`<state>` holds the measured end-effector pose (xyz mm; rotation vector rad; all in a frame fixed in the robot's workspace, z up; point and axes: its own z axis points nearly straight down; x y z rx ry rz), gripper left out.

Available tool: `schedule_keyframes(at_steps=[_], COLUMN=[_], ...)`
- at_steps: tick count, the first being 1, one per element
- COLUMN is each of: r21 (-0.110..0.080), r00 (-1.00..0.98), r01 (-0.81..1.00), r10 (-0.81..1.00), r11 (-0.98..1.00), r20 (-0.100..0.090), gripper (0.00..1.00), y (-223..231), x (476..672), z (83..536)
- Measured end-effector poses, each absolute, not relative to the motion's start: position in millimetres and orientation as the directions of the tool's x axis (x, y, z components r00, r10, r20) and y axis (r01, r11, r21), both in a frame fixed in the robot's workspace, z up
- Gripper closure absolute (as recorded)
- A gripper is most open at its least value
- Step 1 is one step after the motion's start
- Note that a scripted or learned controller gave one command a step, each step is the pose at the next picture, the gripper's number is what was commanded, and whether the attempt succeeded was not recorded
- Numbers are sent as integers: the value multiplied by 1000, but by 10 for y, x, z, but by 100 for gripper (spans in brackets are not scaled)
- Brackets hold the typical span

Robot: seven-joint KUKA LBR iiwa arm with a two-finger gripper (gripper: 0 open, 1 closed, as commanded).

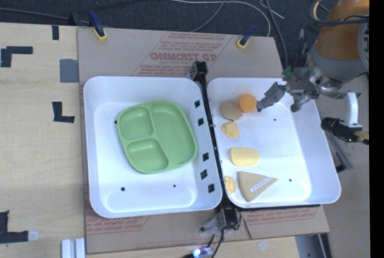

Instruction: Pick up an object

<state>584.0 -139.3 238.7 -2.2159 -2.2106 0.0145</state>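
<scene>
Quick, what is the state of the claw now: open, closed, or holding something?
Claw: open, holding nothing, above the right bin beside the orange ball.

You see two white bins [96, 131], one green divided plate [157, 135], and six food pieces [245, 156].

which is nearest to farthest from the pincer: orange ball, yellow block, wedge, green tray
1. orange ball, just left of the pincer
2. yellow block, mid right bin
3. wedge, right bin's front
4. green tray, left bin
</scene>
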Motion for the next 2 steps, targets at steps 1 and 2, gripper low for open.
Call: schedule_keyframes(at_steps=[1, 2], r21=[-2, -5], r00=[-1, 0], r01=[1000, 1000], r10=[1000, 1000], r11=[1, 0], r20=[0, -1], gripper=[0, 0], y=[-1389, -1473], x=[5864, 5869], z=[2466, 1984])
